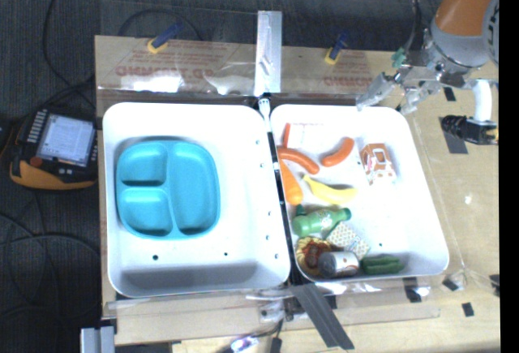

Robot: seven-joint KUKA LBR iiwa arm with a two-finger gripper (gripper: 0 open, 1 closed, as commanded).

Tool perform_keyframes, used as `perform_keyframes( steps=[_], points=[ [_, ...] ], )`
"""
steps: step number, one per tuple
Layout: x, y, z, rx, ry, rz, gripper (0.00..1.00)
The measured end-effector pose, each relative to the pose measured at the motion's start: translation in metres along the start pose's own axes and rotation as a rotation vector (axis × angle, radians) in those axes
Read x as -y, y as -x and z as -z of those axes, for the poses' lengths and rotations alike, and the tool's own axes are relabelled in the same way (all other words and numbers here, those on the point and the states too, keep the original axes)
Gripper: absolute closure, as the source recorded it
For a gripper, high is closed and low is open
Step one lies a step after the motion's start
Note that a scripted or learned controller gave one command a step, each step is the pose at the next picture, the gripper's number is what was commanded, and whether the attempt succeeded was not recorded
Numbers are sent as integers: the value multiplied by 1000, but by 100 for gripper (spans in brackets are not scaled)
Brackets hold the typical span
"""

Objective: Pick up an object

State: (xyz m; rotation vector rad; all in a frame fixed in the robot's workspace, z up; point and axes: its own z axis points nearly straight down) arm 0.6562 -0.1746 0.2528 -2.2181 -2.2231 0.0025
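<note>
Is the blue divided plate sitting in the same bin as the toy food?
No, the blue plate lies in the left bin; the toy food sits in the right bin.

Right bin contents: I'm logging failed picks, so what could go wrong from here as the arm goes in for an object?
1. The claw sits above the far rim of the right bin, so a straight descent could hit that rim.
2. The green bottle, can and yellow banana lie crowded near the divider; a grasp there may nudge neighbours or close on two things.
3. The orange carrot lies against the divider wall, leaving little room beside it.
</note>
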Motion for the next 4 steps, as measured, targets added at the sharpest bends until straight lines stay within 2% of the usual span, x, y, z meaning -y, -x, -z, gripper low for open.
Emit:
perform_keyframes(
  steps=[1,2,3,4],
  points=[
    [36,20,-131,3,1,-58,0],
    [3,25,-161,6,14,-32,0],
    [2,25,-150,10,15,-31,100],
    [24,26,-56,3,1,214,100]
  ],
)
